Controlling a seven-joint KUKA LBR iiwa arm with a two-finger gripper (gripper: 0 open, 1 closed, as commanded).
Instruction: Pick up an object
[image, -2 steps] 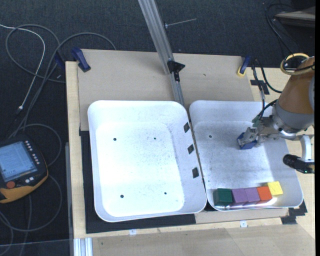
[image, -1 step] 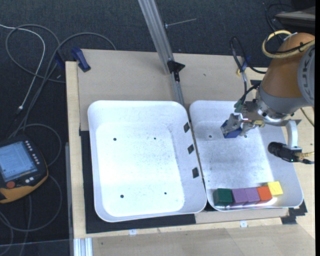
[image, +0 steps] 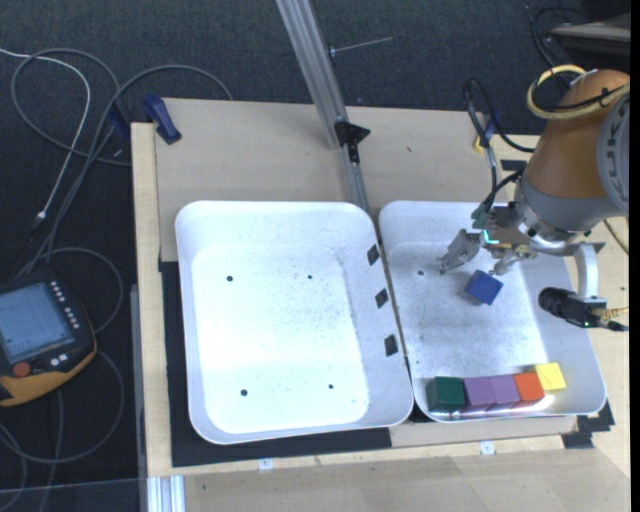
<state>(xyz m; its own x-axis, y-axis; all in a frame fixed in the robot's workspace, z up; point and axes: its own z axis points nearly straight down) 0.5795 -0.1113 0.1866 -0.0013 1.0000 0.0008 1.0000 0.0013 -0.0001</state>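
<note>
A small blue cube (image: 484, 288) lies in the right bin (image: 440, 330), near its upper middle. My gripper (image: 478, 257) hangs just above and slightly left of it, fingers spread open, one finger (image: 456, 252) to the left and the other (image: 503, 261) close to the cube's top right. Nothing sits between the fingers. Along the bin's front wall stands a row of blocks: green (image: 447, 392), purple (image: 487, 390), orange (image: 528, 386) and yellow (image: 551, 377).
The left bin (image: 200, 300) lies beside the right one. A metal pole (image: 320, 75) slants across the back of the bench. A teach pendant (image: 35, 335) and cables lie on the floor at left. A black fitting (image: 565, 305) sticks out by the right bin's edge.
</note>
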